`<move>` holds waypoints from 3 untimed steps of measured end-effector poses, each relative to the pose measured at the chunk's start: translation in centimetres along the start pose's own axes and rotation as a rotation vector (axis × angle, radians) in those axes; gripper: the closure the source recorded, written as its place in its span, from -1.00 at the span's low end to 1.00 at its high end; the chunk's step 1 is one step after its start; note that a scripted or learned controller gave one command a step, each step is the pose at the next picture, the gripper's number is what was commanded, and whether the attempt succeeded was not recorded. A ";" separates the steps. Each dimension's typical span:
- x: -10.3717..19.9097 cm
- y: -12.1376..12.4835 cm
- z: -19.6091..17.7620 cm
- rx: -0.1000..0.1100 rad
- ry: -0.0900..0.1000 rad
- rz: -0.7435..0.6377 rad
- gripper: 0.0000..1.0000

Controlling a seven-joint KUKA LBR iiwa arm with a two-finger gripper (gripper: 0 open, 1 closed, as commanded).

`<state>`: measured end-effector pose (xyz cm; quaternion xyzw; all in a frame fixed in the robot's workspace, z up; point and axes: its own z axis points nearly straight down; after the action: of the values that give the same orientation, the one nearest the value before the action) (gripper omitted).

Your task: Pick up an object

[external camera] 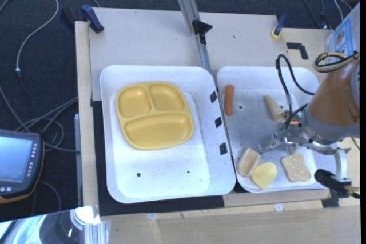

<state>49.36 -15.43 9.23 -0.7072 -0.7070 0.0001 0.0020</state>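
The arm is reaching into the right bin (247,78), so the approach step is in hand, judging by its low pose. The tool (279,140) is hanging over the bin floor, and whether it is released or clenched cannot be told. The cracker (295,168) is lying just below it, the bread (248,161) beside. Next it needs lowering squarely onto one piece.
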 end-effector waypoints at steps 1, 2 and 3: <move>0.0 0.1 -1.1 -0.003 0.000 -0.001 1.00; -0.2 -0.2 -7.4 -0.010 -0.005 -0.001 1.00; -0.3 -0.1 -12.7 -0.010 -0.005 -0.002 1.00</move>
<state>49.35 -15.72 21.98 -0.7065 -0.7077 -0.0019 -0.0034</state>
